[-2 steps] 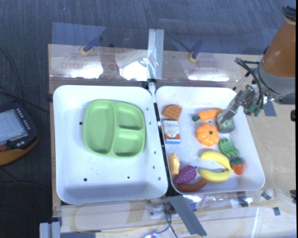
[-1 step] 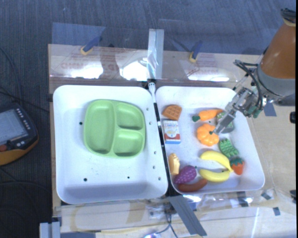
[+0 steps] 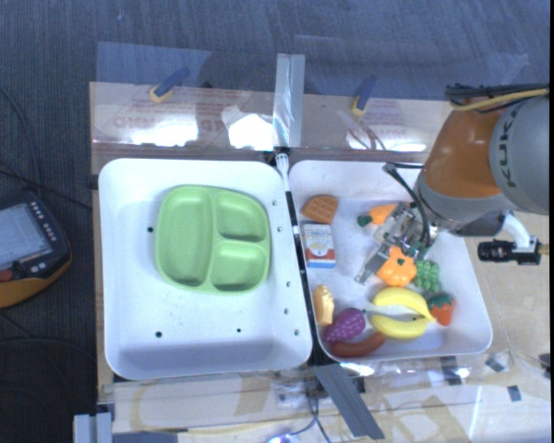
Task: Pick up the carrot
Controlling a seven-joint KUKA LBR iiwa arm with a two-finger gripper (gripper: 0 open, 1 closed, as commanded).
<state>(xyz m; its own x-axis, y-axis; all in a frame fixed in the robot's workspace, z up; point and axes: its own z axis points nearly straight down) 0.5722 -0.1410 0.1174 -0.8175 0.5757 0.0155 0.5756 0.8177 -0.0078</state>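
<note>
The carrot [image 3: 380,215] lies in the right bin [image 3: 475,289], in the upper middle of that bin, right of frame centre. It is a small orange piece with a green tip at its left end, so its long axis runs roughly left to right across the frame, tilted slightly upward toward the right. The gripper [image 3: 399,241] hangs just below and slightly right of it, over an orange pepper-like toy [image 3: 396,269]. From the jaws, then, the carrot lies up and a little to the left, near but apart from them. Whether the jaws are spread or pressed together cannot be told; the metal parts there are too small and tangled in this view. Nothing is visibly held between them.

My judgement is that the coming move turns on a short shift toward the top of the frame, with the jaws set across the carrot's short side, closing from top and bottom of the frame rather than along its length.

Counted in the right bin: one carrot, one orange pepper-like toy, one banana [image 3: 402,300], one green grape bunch [image 3: 427,274], one strawberry [image 3: 442,309], one purple grape bunch [image 3: 347,323], one red sausage-like piece [image 3: 355,344], one small carton [image 3: 319,245], one brown cookie-like piece [image 3: 320,209], and one yellow piece [image 3: 323,303] by the left wall. The left bin [image 3: 129,330] holds one green divided plate [image 3: 212,238]. There are two bins and one arm [image 3: 499,169].
</note>
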